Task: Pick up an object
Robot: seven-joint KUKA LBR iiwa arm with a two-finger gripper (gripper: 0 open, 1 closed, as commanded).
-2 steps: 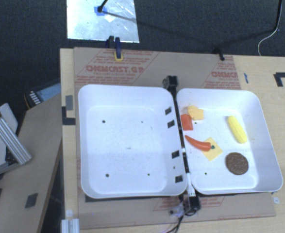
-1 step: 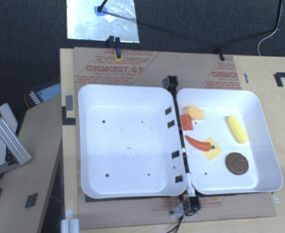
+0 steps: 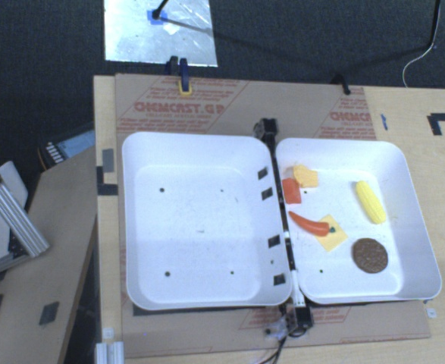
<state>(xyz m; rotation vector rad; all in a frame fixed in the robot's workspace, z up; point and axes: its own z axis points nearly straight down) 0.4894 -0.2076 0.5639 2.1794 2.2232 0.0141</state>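
The right bin (image 3: pixel 412 203) holds several toy foods. A yellow corn cob (image 3: pixel 370 202) lies toward its right side. A brown round patty (image 3: pixel 370 255) sits near the front right. A red chili pepper (image 3: pixel 310 223) rests partly on a yellow cheese slice (image 3: pixel 333 237). By the bin's left wall lie a small red block (image 3: pixel 291 191) and a yellow-orange wedge (image 3: pixel 306 176).
The left bin (image 3: pixel 131 226) stands beside the right one, joined by a black hinge strip (image 3: pixel 275 203). Both rest on a cardboard sheet (image 3: pixel 207 105) over the bench. A shiny metal plate (image 3: pixel 160 20) lies at the back, an aluminium frame (image 3: pixel 6 211) at the left.
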